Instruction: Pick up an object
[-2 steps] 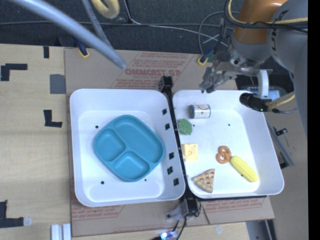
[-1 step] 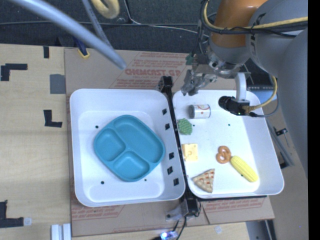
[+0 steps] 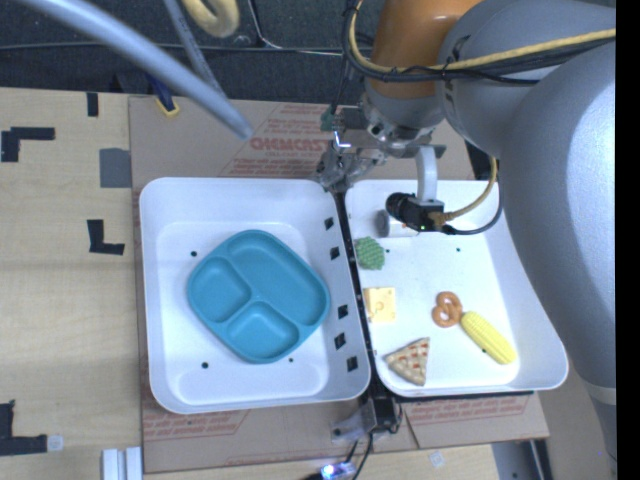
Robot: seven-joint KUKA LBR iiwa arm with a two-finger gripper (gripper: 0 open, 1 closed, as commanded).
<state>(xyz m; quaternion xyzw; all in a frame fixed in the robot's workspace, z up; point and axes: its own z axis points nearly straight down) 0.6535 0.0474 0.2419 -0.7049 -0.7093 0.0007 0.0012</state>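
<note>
The right bin [image 3: 520,298] holds several small food toys: a green leafy piece [image 3: 372,253], a yellow cheese square [image 3: 380,304], an orange pretzel [image 3: 447,310], a yellow corn cob [image 3: 487,336] and a pizza slice [image 3: 410,360]. A blue divided plate [image 3: 258,294] lies in the left bin [image 3: 160,268]. My gripper [image 3: 343,166] hangs over the far end of the wall between the two bins, beyond the green piece and apart from every toy. Nothing shows in its grasp.
The grey arm with its orange band fills the upper right and overhangs the right bin's far side. The bins rest on brown cardboard [image 3: 200,138] on the wooden bench. A grey tube [image 3: 120,38] crosses the upper left.
</note>
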